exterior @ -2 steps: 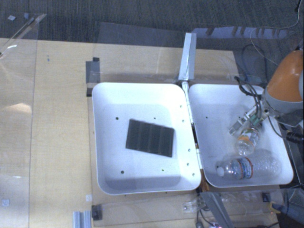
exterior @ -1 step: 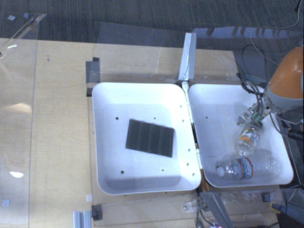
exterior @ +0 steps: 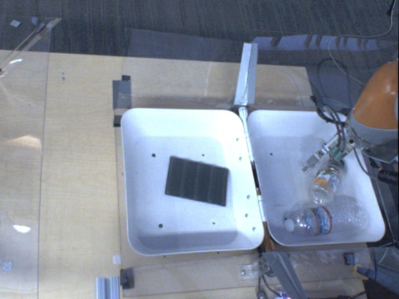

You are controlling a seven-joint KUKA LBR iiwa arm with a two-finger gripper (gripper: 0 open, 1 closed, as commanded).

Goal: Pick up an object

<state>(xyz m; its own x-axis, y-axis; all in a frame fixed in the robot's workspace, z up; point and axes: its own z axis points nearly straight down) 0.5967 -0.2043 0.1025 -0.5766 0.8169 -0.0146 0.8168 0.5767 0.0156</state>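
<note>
Camera view, gripper [exterior: 325,156] over right bin [exterior: 274,129], pinching a small clear bottle [exterior: 324,184], larger bottle [exterior: 324,218] lying below, dark ribbed pad [exterior: 197,180] in left bin [exterior: 143,136].

Claw [exterior: 325,155] above bottles [exterior: 324,220]

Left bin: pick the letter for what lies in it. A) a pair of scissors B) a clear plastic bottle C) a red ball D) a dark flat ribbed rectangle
D: a dark flat ribbed rectangle lies alone on the floor of the left bin, while the clear bottles sit in the right bin.
</note>
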